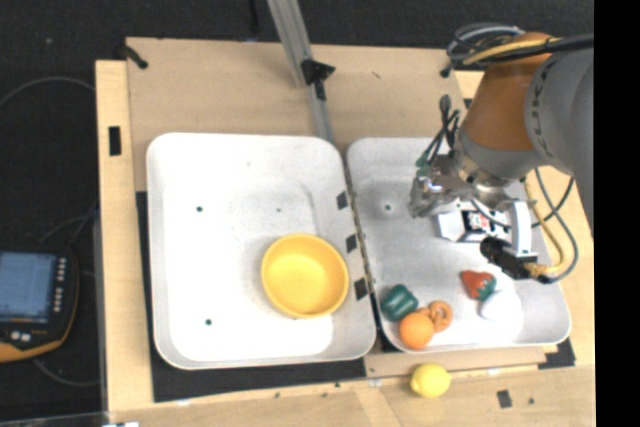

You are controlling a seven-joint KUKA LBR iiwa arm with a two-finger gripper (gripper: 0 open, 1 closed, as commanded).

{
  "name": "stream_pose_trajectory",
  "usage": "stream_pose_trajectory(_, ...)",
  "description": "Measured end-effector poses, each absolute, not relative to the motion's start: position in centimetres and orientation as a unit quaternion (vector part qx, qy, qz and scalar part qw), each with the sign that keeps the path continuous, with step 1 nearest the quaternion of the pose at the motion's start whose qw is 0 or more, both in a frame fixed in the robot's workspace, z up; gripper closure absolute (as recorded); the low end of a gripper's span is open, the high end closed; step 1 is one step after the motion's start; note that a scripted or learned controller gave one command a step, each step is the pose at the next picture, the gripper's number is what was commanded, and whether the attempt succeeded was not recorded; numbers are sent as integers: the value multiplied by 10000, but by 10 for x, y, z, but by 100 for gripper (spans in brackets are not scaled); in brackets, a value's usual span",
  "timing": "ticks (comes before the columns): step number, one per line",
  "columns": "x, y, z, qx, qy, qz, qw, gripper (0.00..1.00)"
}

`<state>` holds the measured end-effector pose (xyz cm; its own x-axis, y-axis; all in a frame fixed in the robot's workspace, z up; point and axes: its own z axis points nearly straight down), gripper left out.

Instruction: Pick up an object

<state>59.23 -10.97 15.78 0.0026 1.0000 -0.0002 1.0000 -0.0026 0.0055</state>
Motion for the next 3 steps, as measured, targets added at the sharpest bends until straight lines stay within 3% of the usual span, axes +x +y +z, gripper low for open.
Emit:
stream_pose_trajectory(2,605,-109,260,7057,7085,21,24,100)
stream_pose_trajectory(3,629,-57,254,7048,7094,6,11,100)
